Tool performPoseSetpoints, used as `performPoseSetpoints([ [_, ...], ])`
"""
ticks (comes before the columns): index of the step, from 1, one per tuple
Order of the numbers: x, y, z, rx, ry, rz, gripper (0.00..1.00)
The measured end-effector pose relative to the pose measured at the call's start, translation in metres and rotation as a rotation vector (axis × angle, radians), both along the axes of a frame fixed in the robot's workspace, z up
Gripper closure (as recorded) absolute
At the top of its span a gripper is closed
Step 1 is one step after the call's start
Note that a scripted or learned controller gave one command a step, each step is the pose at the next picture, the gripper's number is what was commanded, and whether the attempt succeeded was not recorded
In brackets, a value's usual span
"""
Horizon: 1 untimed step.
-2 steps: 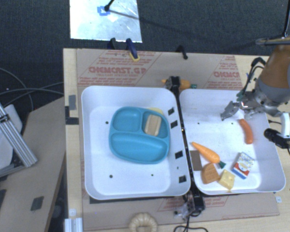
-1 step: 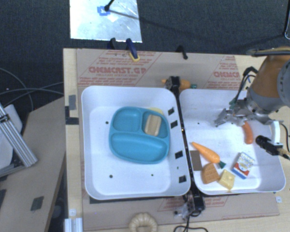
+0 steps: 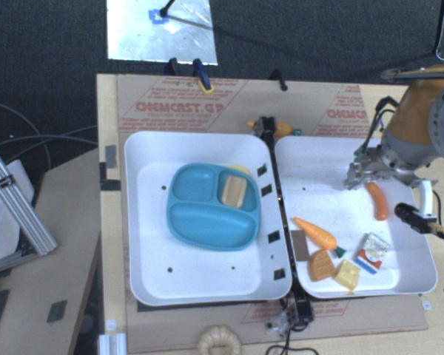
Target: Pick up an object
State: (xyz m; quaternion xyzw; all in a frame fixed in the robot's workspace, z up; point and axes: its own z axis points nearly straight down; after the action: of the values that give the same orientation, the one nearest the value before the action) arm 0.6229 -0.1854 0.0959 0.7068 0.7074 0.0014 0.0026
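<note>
Camera view has my metal two-finger gripper [image 3: 355,174] low in the right white plastic bin [image 3: 422,272], jaws in a state I cannot tell, just left of the orange plastic sausage [image 3: 377,200], with the orange toy carrot [image 3: 315,233] nearer the bin's middle.

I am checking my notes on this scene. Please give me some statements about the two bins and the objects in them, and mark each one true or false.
1. The blue plate lies in the left bin. True.
2. The carrot lies on the blue plate. False: it lies in the right bin.
3. The hand is over the right bin, near the sausage. True.
4. The sausage lies in the left bin. False: it lies in the right bin.
5. A tan food piece sits in a compartment of the blue plate. True.
</note>
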Motion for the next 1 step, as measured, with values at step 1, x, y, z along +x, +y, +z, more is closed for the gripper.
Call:
performPoseSetpoints([
  [1, 0.0040, 0.0013, 0.0442, 0.000, -0.001, 0.003, 1.00],
])
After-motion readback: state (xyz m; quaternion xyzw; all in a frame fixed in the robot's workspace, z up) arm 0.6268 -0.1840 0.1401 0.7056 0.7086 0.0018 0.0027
